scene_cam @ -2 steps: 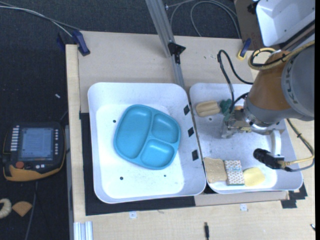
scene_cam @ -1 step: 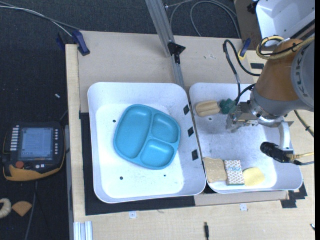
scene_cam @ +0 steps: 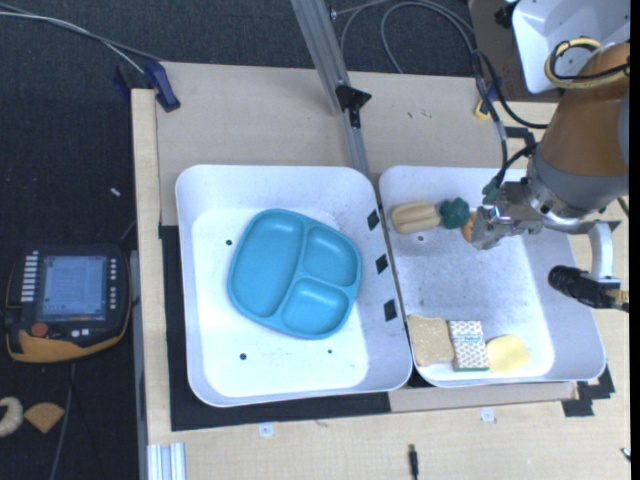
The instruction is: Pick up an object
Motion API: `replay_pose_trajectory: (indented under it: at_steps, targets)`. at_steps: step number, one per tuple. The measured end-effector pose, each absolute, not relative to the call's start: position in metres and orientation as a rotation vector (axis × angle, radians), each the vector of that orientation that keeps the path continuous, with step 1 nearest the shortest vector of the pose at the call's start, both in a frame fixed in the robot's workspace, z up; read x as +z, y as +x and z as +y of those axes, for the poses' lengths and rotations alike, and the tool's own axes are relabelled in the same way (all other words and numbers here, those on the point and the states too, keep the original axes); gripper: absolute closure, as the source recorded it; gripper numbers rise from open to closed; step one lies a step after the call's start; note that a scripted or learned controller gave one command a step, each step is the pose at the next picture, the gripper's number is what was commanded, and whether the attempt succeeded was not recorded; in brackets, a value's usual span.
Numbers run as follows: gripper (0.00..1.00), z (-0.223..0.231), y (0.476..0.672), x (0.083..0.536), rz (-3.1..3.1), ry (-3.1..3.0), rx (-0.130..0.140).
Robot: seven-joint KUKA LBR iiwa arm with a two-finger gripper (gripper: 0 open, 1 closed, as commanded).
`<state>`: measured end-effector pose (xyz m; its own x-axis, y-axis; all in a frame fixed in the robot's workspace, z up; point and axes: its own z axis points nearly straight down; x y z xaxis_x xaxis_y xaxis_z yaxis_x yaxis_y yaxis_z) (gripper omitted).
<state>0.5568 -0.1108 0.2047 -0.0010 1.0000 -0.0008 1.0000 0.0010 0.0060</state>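
Pincer (scene_cam: 487, 230) low in right bin (scene_cam: 500, 298), beside teal toy (scene_cam: 454, 211).

The arm (scene_cam: 590, 118) runs out of the picture at the right edge, its base unseen. The end effector (scene_cam: 490, 226) sits low in the right bin (scene_cam: 470, 298), its tips too small and dark to read apart. A small orange object (scene_cam: 468, 230) touching it is partly covered and cannot be identified. The teal object (scene_cam: 454, 211) beside the tan roll (scene_cam: 414, 217) is too blurred to name. Print on the patterned packet (scene_cam: 467, 345) is illegible. A tan scrap (scene_cam: 42, 417) and a pale ring-shaped item (scene_cam: 8, 415) lie at the lower left, the ring cut by the frame. The handheld screen's (scene_cam: 68, 298) display is unreadable.
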Motion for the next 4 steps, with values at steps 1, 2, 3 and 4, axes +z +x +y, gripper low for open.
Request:
replay_pose_trajectory:
  at_steps: [1, 2, 3, 4]
  targets:
    - [1.0, -0.111, 0.559, 0.259, 2.219, 2.215, 0.007]
    - [1.0, -0.057, 0.569, 0.26, 2.229, 2.213, 0.004]
    - [1.0, -0.007, 0.562, 0.259, 2.231, 2.217, 0.001]
    - [1.0, 0.054, 0.56, 0.257, 2.232, 2.215, 0.002]
